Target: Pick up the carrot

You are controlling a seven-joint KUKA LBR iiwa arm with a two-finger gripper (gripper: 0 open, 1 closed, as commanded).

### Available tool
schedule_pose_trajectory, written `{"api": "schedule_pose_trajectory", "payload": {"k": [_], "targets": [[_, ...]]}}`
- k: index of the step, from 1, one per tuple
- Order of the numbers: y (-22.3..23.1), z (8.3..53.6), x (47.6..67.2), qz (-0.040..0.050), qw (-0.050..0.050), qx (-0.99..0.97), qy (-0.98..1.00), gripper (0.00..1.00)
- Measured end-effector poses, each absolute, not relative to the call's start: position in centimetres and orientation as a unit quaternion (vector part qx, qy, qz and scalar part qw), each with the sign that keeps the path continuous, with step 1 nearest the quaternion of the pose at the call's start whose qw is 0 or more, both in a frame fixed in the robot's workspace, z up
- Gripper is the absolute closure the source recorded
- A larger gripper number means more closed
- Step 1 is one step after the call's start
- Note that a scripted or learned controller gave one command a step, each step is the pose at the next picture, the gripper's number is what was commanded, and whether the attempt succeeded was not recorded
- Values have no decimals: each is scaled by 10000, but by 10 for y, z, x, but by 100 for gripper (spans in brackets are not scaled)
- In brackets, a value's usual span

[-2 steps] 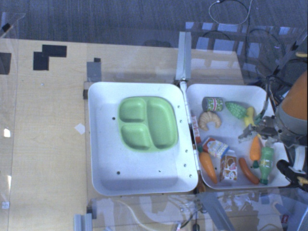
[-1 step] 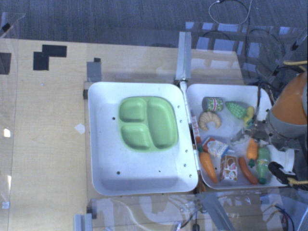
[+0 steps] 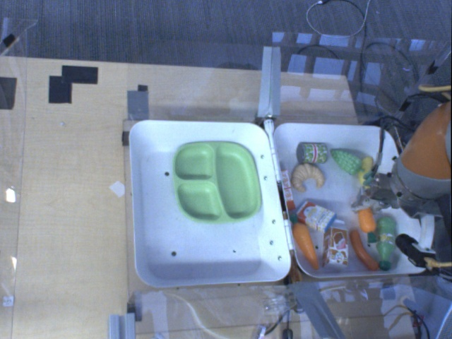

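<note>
The carrot [image 3: 305,244], orange and tapered, lies near the front left corner of the right bin [image 3: 321,131], beside the bin's left wall. My gripper [image 3: 369,195] hangs over the right half of that bin, well to the right of the carrot and just above a small round orange piece [image 3: 366,221]. The arm's orange band [image 3: 429,154] and grey wrist cover the bin's right edge.
The right bin also holds a green can [image 3: 312,152], a croissant [image 3: 308,176], a green cob [image 3: 347,161], a small carton [image 3: 318,216], a printed packet [image 3: 337,248], a red-orange sausage [image 3: 364,251] and a green bottle [image 3: 385,240]. A green divided plate [image 3: 215,181] lies in the left bin [image 3: 152,260].
</note>
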State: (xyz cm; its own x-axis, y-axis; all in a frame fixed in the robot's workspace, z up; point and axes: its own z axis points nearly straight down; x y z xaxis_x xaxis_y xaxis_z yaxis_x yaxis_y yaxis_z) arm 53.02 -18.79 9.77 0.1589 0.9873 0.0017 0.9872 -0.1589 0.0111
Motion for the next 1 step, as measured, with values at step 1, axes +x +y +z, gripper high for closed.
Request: {"api": "schedule_pose_trajectory", "payload": {"k": [1], "targets": [[-137, 195, 515, 3, 5, 7695, 6387, 100]]}}
